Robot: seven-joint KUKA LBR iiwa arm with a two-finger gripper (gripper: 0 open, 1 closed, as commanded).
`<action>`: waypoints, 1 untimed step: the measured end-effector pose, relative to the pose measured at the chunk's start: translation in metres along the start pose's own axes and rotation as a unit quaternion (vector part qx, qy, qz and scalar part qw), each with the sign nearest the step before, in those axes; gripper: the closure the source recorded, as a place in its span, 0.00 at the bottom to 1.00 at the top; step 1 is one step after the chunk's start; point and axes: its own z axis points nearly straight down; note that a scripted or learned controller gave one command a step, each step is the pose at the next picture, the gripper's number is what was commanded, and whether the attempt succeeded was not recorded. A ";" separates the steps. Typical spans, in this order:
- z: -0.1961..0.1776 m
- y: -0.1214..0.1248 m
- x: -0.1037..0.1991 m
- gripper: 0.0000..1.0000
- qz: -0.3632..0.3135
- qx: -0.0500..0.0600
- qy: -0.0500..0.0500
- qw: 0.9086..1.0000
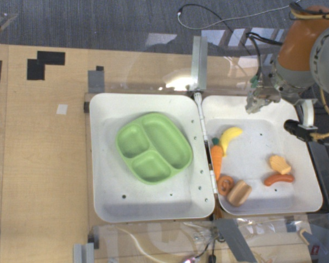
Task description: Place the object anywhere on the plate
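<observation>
Nearest the camera, along the front wall of the right bin (301,204), lies a bread roll (239,193) touching a small brown pretzel-like piece (225,184) on its left. Just above those, a toy carrot (216,160) lies lengthwise against the divider side of this bin, its green top pointing away from the camera. A yellow banana (230,137) lies beside the carrot's top, curving up toward the bin's middle. Toward the right side of the same bin are an orange-yellow lump of toy food (279,164) and, just in front of it, a red sausage (278,179); the two are close together, and I cannot tell whether they touch.

In the left bin (107,201), a green divided plate (153,147) with three compartments sits tilted near the centre, and none of the toy foods is on it. Both bins rest side by side on the wooden worktop (38,163).

At the far right, the grey arm with its orange band (296,43) reaches in, and the gripper (256,104) hangs over the back edge of the right bin, well apart from the banana below it. Its fingers point downward; nothing is seen between them, and how far apart they stand cannot be told from this angle.
</observation>
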 end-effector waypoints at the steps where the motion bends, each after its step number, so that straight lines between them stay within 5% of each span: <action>1: -0.006 0.017 0.136 1.00 0.048 0.001 0.002 0.999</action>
